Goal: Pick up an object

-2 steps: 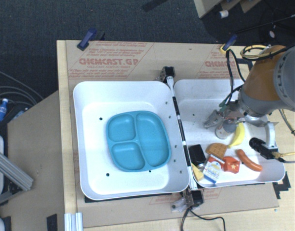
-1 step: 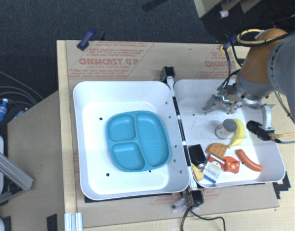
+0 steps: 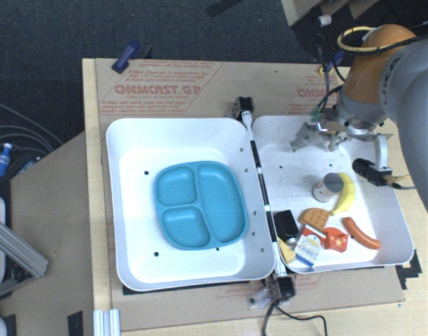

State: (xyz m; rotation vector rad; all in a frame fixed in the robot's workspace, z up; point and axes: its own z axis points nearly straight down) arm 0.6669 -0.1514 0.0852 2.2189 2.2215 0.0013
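The right bin holds the objects, bunched in its near half. A yellow banana leans against a small grey round piece. Nearer lie a brown waffle-like piece, a red sausage, a small red toy, a black block and a white and blue carton. My gripper hangs over the far part of this bin, apart from the pile. Below it I see only bare bin floor.
A blue divided plate lies in the middle of the left bin. The ridge between the bins runs just left of the pile. A black fitting juts from the arm over the right bin's far right side.
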